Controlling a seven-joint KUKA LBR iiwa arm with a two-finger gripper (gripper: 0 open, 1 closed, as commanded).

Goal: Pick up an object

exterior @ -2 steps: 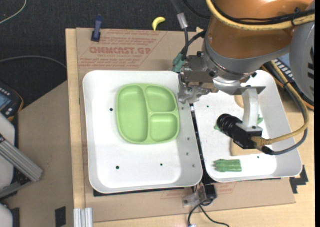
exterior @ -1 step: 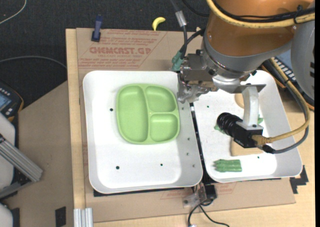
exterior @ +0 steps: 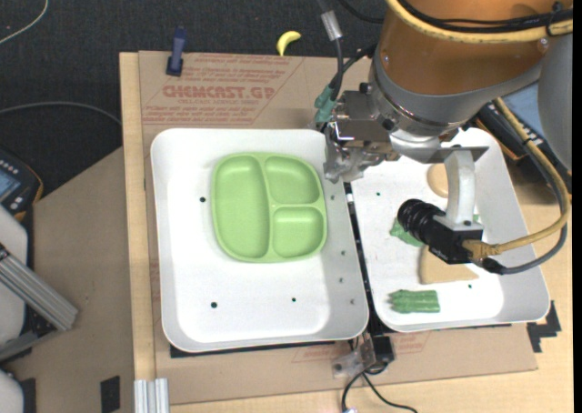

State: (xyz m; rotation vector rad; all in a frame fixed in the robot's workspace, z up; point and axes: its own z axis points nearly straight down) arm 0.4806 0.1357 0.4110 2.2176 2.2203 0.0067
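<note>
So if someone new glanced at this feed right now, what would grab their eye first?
Probably the arm's big orange band, bulking over the upper right above the right bin. Next, the light green divided plate lying in the middle of the left bin. Then the small green block near the right bin's front edge.

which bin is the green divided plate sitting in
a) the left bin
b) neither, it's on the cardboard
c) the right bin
a) the green divided plate lies flat inside the left bin, while the right bin holds smaller items under the arm.
</note>
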